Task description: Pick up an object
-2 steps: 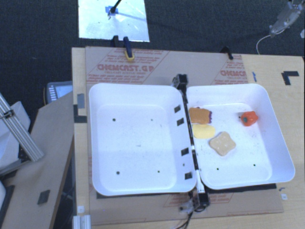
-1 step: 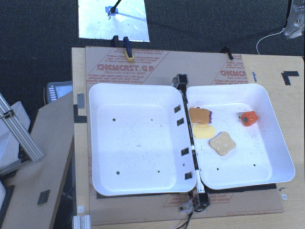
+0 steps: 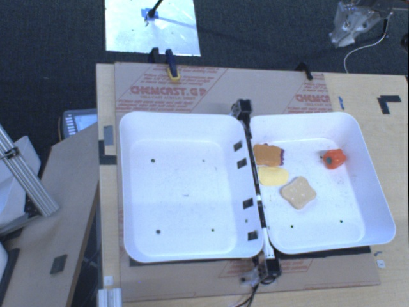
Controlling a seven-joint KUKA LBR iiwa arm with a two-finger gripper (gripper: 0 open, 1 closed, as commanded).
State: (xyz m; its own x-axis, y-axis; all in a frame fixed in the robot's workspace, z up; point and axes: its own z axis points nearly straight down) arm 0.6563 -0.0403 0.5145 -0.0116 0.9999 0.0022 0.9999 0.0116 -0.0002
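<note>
Four small items clustered in the right bin [image 3: 358, 139]: orange slab [image 3: 268, 155], yellow disc [image 3: 273, 176], tan toast [image 3: 298, 192], red piece [image 3: 333, 158] toward three o'clock. Gripper [image 3: 348, 25] parked at one o'clock, off the bench; grip state unclear.

Four small things lie in the right bin [image 3: 358, 146]. An orange, squarish piece with a dark purple edge [image 3: 268, 155] sits close to the bin's left wall. Just below it, touching or nearly so, lies a flat pale yellow oval [image 3: 273, 176]. Beside that, lower and to the right, rests a tan slice shaped like bread [image 3: 298, 192], lying flat. Well apart, toward the right, sits a small red-orange vegetable with a green stem [image 3: 333, 158].
</note>
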